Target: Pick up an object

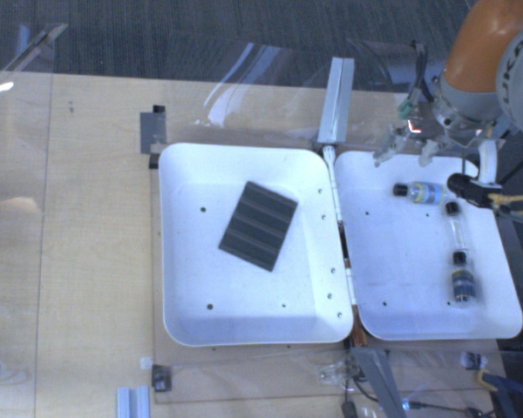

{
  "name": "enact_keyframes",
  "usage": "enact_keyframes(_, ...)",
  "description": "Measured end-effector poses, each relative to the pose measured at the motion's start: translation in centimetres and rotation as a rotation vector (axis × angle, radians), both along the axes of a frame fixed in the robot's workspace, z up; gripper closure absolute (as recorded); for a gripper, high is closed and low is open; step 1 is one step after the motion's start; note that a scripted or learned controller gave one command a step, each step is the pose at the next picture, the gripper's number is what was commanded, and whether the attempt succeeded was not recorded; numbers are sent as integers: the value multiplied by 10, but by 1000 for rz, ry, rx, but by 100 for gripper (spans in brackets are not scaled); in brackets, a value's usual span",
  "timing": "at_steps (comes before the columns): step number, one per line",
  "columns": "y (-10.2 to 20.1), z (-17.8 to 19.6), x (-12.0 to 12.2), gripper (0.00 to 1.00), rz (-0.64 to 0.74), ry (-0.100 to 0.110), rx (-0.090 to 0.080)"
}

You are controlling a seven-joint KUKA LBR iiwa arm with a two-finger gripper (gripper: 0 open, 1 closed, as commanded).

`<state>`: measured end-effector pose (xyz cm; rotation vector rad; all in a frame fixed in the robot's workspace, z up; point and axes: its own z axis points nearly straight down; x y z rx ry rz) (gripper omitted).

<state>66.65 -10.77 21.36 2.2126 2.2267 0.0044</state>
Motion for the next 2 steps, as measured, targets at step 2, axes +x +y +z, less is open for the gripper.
enact_keyframes(2, -69, 4, -15, 0, 163, -6, -3)
